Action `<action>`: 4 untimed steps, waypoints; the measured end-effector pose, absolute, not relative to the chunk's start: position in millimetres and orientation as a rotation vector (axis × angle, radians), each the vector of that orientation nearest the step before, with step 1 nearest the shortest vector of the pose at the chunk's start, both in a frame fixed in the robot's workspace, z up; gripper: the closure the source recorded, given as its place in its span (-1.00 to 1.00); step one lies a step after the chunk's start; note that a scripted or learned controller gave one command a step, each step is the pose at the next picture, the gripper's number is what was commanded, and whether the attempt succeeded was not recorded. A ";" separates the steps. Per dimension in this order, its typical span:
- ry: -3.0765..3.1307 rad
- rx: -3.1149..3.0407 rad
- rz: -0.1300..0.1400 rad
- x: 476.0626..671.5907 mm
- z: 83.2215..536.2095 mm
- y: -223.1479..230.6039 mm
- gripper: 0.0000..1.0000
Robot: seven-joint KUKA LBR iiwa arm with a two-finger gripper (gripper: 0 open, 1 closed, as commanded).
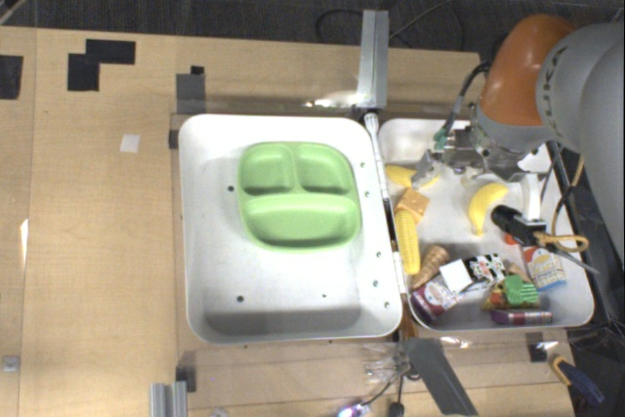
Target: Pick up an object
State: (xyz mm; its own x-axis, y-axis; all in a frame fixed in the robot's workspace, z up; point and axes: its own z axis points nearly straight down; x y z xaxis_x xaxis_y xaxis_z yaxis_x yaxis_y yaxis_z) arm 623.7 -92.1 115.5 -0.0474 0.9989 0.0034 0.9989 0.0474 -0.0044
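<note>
The arm [576,83], grey with an orange band, is seen reaching in from the right over the right bin [586,303], and its fingers [451,154] are lowered into the far part of that bin; whether they are open or closed cannot be told, since they are small and blurred against the white floor, and nothing can be made out between them. Just to the left of the fingers, a yellow piece [397,176] is seen lying against the wall between the two bins. Below it and nearer the camera than the fingers, a tan wafer-like piece [414,203] is found, and beyond that a corn cob [408,245] is laid lengthwise along the same wall. To the right of the fingers and slightly nearer the camera, a banana [483,204] is seen lying on the bin floor, apart from them. Well nearer the camera than the fingers, a cluster of small packets and toys [488,283] is heaped in the near part of the right bin. Far to the left of the fingers, in the left bin [210,239], a green divided plate [296,193] is seen lying flat. Both bins are carried by the wooden bench [88,239].
</note>
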 end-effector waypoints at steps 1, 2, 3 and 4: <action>-2.240 -2.201 0.001 611.6 182.0 -78.9 -1.00; -2.411 -2.012 0.000 630.5 182.1 -64.5 -1.00; -2.348 -2.086 -0.001 622.3 92.0 -94.5 -1.00; -2.334 -2.097 0.006 668.9 86.8 -86.5 -1.00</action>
